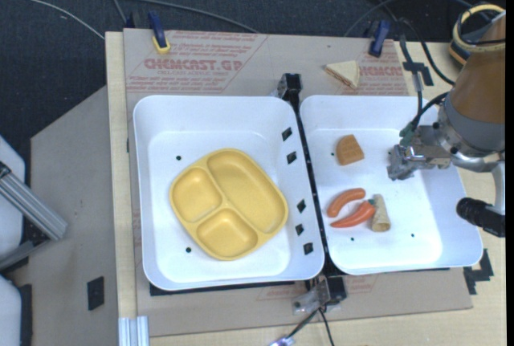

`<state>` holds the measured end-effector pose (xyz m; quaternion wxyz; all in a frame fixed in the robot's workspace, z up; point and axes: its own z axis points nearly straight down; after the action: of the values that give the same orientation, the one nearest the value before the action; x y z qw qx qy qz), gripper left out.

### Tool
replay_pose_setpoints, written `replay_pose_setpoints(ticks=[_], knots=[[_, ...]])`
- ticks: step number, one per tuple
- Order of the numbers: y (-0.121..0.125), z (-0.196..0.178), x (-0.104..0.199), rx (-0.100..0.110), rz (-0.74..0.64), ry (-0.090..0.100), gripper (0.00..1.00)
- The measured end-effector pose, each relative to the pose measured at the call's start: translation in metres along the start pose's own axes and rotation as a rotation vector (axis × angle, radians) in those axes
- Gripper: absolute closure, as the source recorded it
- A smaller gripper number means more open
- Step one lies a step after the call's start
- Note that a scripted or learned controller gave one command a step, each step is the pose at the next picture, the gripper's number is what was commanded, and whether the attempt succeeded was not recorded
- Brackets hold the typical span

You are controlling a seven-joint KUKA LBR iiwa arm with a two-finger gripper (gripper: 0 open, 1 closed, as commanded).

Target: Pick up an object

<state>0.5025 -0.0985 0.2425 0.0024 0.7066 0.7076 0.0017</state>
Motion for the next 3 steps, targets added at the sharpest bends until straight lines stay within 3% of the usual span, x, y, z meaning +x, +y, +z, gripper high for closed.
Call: replay_pose_setpoints(ticks=[1,3], knots=[[0.001,-0.032,0.0,0.001,0.0,0.0,1.0],[0.013,-0.012,0.116,0.01,-0.005,0.004,1.0]])
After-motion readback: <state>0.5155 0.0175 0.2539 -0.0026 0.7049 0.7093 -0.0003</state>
